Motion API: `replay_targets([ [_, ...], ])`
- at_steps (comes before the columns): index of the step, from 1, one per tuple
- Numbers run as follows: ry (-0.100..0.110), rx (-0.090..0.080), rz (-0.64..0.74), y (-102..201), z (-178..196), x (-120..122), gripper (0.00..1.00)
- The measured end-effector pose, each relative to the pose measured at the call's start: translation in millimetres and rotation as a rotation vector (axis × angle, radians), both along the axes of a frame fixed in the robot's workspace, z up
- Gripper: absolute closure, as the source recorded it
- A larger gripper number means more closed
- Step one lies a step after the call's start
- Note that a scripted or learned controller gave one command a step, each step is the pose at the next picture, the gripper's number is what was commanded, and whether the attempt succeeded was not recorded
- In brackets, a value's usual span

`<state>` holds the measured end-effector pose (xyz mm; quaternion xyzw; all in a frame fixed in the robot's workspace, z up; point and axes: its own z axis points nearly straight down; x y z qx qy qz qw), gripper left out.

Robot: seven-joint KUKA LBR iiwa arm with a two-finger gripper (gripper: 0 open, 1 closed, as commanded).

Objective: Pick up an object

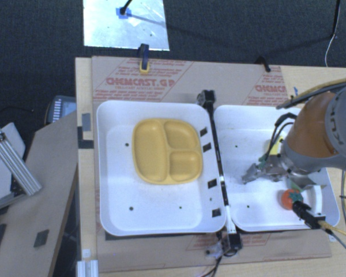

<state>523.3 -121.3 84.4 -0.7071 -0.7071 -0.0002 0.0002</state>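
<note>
nothing has been lifted yet, as far as the view shows. at the near edge of the right bin (242, 212), an orange object (286, 199) lies on the white floor close to the bin's near right corner, with a small green and dark piece just beside it. it rests on the floor of the bin, not between any fingers, so the pick is still ahead.

just beyond it the hand (255, 172) hangs low over the middle of the right bin, pointing toward the divider, to the left of the orange object rather than over it. whether the hand is released or clenched i cannot tell; the metal parts blur together there. something yellow (274, 147) peeks out beside the arm (323, 133), too hidden to name.

for room: the orange object sits near the bin's near and right walls, so i judge a descent there would have little slack on those sides, and the arm's own bulk crowds the space above. the bare floor toward the divider is the freest part of that bin.

across the divider, the left bin (115, 206) holds a yellow sectioned tray (166, 150), well apart from its walls. farther still, the cardboard-covered worktop (179, 79) runs behind both bins.
</note>
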Motion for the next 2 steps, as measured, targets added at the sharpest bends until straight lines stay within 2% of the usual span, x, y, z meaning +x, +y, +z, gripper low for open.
replay_targets([
  [1, -0.002, -0.001, 0.0, 0, 11, 1, 1.0],
  [2, -0.005, -0.001, 0.004, 5, 55, 1, 1.0],
])
